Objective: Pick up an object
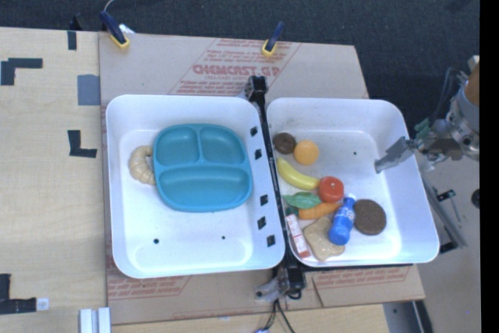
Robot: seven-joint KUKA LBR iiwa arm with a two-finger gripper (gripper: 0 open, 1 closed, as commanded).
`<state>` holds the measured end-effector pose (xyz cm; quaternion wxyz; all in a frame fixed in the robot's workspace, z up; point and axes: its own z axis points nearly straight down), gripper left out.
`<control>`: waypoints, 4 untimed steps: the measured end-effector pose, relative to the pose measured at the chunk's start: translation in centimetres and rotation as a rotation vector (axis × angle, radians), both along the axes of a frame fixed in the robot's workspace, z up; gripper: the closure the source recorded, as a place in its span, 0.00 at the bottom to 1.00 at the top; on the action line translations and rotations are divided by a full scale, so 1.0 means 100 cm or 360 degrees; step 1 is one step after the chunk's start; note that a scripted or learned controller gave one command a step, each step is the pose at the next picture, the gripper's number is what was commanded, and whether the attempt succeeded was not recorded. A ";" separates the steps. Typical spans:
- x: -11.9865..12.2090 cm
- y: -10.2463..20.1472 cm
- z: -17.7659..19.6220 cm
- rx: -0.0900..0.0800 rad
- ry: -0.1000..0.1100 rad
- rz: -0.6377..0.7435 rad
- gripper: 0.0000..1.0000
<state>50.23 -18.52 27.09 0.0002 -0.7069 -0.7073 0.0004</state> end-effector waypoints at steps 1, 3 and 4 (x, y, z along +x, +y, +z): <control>0.001 0.093 -0.112 0.0003 0.0005 0.0003 0.00; -0.011 0.088 -0.173 0.0013 -0.0007 0.0005 1.00; -0.011 0.088 -0.173 0.0013 -0.0006 0.0003 0.00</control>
